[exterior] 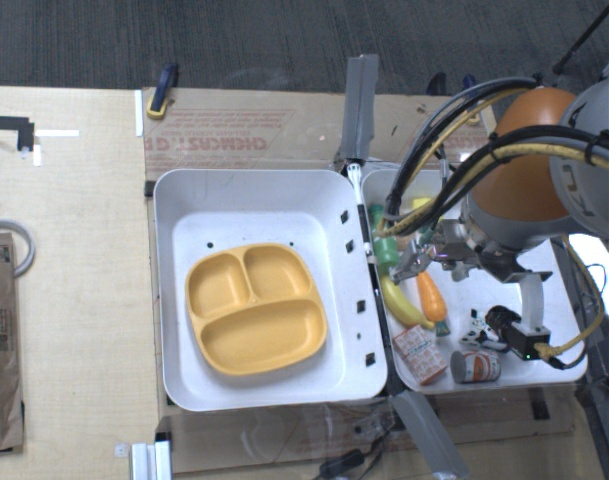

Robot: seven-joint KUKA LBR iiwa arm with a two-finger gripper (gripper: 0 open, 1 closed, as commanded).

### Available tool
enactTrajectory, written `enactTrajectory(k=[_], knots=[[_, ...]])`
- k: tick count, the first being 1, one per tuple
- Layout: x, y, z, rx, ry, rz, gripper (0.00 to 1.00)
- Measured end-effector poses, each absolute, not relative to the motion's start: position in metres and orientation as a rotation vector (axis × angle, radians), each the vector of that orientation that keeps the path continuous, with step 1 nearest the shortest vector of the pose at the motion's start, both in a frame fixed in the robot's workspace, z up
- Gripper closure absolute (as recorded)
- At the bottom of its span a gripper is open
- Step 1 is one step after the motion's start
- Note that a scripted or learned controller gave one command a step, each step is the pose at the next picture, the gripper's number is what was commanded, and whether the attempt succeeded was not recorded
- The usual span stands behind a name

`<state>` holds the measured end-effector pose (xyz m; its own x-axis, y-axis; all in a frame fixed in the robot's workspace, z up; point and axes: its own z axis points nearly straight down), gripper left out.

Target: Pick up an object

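Arm: grey KUKA arm with orange band enters from the view's right and hangs over the right bin, wrist bent down toward that bin's left half; black and yellow cables loop over it.
Hand: two-finger hand sits low over the bin's left-centre, just above the orange carrot's top end (metal parts crowd the fingers); cannot tell whether it is open or closed, and nothing visibly sits between the fingers.
Right bin: shallow white plastic bin, crowded on its left side and near edge.
Carrot: orange toy carrot lies lengthwise, just beside the banana.
Banana: curved yellow toy banana lies along the left wall, touching or nearly touching the carrot.
Green item: green object against the left wall, above the banana; shape unclear.
Carton: small pink-and-white printed box near the front left corner.
Can: small silver can with red label on its side at the front edge, just right of the carton.
Left bin: shallow white plastic bin holding a yellow three-compartment plastic plate, set left of centre.
Open room: bare floor along the left bin's far and right sides; the right bin's right part is hidden under the arm.
Bench: pale wooden bench left of the bins, well apart from the hand.
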<state>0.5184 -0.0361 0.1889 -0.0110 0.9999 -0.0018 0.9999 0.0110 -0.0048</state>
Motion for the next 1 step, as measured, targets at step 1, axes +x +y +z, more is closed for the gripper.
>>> enactTrajectory(k=[1], knots=[[0.4827,-0.0355,0.1882,-2.460,-1.947,0.012,0.00]])
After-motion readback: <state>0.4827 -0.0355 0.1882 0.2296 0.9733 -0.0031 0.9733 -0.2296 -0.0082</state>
